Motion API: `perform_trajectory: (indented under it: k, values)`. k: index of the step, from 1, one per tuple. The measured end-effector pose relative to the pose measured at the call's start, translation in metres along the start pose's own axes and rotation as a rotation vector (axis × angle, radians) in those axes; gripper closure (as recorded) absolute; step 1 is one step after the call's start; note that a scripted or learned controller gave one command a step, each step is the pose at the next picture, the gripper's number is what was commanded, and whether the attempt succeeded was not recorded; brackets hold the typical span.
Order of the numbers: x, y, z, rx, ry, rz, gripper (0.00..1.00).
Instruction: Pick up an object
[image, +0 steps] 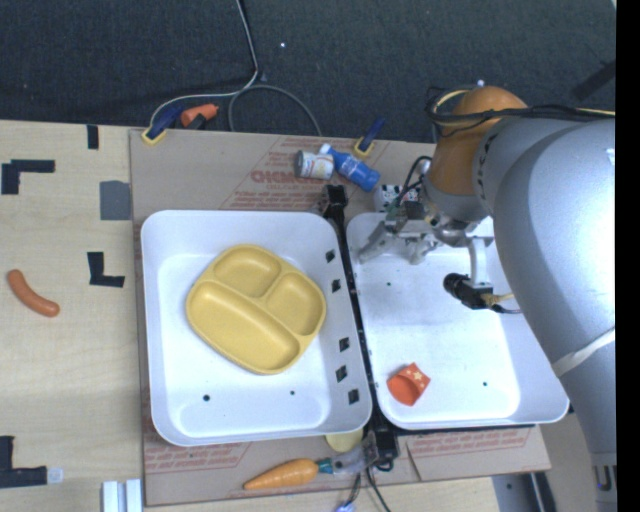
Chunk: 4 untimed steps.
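Note:
A small orange-red object (407, 384) lies in the right bin (500, 400), near its front edge. A yellow divided plate (258, 305) sits in the middle of the left bin (170, 400). My gripper (392, 250) hangs over the back left corner of the right bin, close to the wall between the bins. It is open, with nothing between its fingers. The orange-red object is well in front of it, towards the bin's front.
Outside the bins lie a carrot (283, 475) at the front, a sausage (32, 293) at far left, and a blue and white bottle (338, 165) behind. Clamps (180, 118) hold the cardboard's back edge. The grey arm (560, 230) covers the right bin's right side.

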<state>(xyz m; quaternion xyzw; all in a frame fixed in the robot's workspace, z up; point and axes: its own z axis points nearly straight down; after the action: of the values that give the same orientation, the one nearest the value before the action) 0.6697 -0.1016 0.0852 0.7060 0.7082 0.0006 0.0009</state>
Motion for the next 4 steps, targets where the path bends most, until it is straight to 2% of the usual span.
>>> perform_trajectory:
  k: [1, 2, 3, 4]
  values:
    - [0.0, 0.0, -0.011, 0.0, -0.004, -0.001, 1.0]
    - [-0.011, -0.053, -0.103, -0.001, 0.0, 0.004, 1.0]
    - [0.038, -0.066, -0.189, -0.005, 0.001, -0.004, 1.0]
    - [0.031, -0.035, -0.139, 0.004, -0.002, 0.001, 1.0]
